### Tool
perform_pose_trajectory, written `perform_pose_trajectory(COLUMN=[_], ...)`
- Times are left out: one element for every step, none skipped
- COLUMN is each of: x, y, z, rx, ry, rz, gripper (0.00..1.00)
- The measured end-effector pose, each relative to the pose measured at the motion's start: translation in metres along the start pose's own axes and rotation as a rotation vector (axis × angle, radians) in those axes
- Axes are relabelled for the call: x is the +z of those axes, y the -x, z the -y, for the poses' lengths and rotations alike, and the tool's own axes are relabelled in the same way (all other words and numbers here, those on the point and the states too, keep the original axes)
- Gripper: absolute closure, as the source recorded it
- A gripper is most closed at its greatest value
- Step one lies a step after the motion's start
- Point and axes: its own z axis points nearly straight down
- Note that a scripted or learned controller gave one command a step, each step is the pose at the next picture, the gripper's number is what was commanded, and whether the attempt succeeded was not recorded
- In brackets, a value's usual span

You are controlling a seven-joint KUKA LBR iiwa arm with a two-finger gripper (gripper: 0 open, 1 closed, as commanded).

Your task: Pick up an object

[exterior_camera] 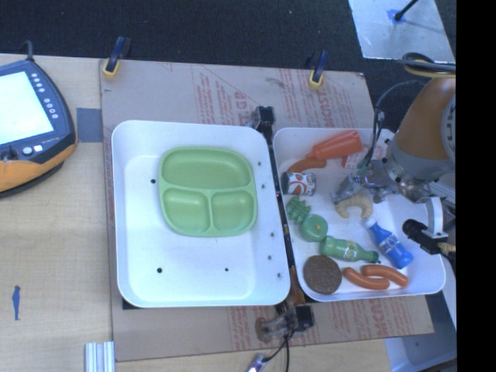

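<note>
Gripper [358, 186] at the upper middle of the right bin [434, 285], fingers apparently spread, their tips touching or just above a tan croissant-shaped piece [356, 206]; nothing is visibly pinched. Relative to that piece: orange carrot [329, 150] above; small can [299, 183] to its left; green bottle [347, 249] and blue bottle [390, 246] below; brown round patty [321, 274] and sausages [373, 277] lower still. Green divided plate [208, 191] lies in the left bin [139, 285].
</note>
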Motion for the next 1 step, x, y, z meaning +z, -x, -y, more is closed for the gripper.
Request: perform_pose_trajectory(x=[0.0014], y=[0.0352], z=[0.0658], rx=[0.001], ry=[0.000], rz=[0.000], gripper=[0.00])
